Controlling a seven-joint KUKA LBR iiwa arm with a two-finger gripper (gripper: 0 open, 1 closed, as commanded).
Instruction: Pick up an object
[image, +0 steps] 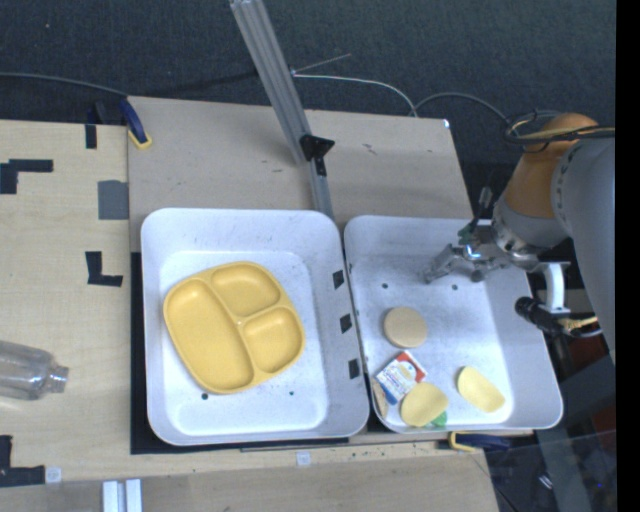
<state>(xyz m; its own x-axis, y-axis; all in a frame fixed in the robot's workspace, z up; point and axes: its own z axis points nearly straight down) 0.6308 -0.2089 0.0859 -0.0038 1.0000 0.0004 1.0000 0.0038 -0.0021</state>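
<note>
Gripper (462, 262) fingers splayed wide, holding nothing, over the right bin's (520, 395) far edge. Approach step, by my reading. Nearest candidate: round tan disc (405, 326) mid-bin; yellow pieces (481, 389) at the near edge. Next: travel over the disc, descend, close.

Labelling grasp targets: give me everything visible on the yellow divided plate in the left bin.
The yellow three-compartment plastic plate lies flat, right side up, on the floor of the left shallow white bin, toward that bin's left and middle. It is rounded, matte-looking, with raised ridges splitting it into one long section on the left and two smaller ones on the right. All three sections hold nothing. It sits turned at a slant to the bin walls. Nothing else touches it.
</note>
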